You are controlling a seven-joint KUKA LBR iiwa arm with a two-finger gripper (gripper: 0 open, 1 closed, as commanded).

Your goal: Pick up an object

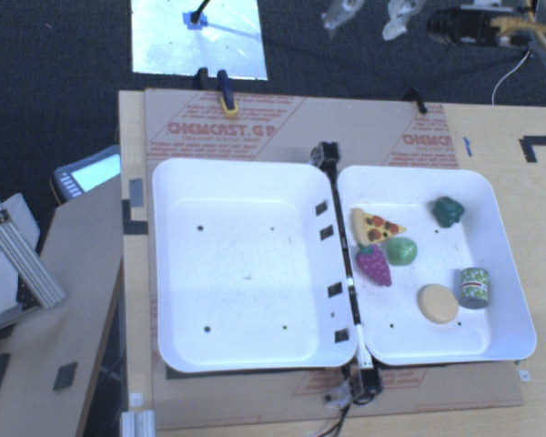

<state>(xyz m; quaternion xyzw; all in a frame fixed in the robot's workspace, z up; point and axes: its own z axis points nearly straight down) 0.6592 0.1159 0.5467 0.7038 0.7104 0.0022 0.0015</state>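
Note:
The right bin holds several small toys. A pizza slice lies near the divider, with a green ball and a purple grape bunch just below it. A dark green lump sits toward the back right. A small green-labelled can stands beside a tan round disc at the front right. My gripper hangs high beyond the far edge of the bench, well behind the bins. It is open, its two pale fingers spread with nothing between them.
The left bin sits beside the right one, joined by a black clipped divider. Both rest on a cardboard sheet on the bench. A shiny metal plate lies on the floor at the back left.

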